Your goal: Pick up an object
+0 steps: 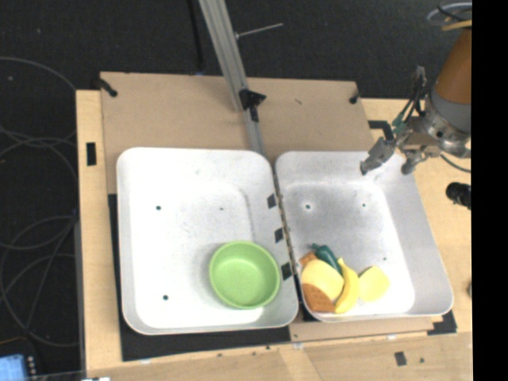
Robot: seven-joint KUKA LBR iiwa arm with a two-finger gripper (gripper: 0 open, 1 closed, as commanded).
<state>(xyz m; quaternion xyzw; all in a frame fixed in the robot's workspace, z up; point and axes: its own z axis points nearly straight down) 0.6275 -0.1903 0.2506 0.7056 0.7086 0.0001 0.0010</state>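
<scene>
Left of the divider point(278, 213) between the bins, a smooth round green bowl point(244, 274) sits near the left bin's point(159, 181) front edge; just right of it, soft yellow and brown food shapes point(337, 282) cluster together. Farther right, the gripper point(394, 159) hangs over the right bin's point(413, 213) back corner, fingers spread and holding nothing.

- A robot lab or test bench; a plywood bench point(182, 109) bearing two white bins point(151, 181)
- a metal pole point(226, 46) rising behind them; loose cables point(40, 213) on dark floor
</scene>
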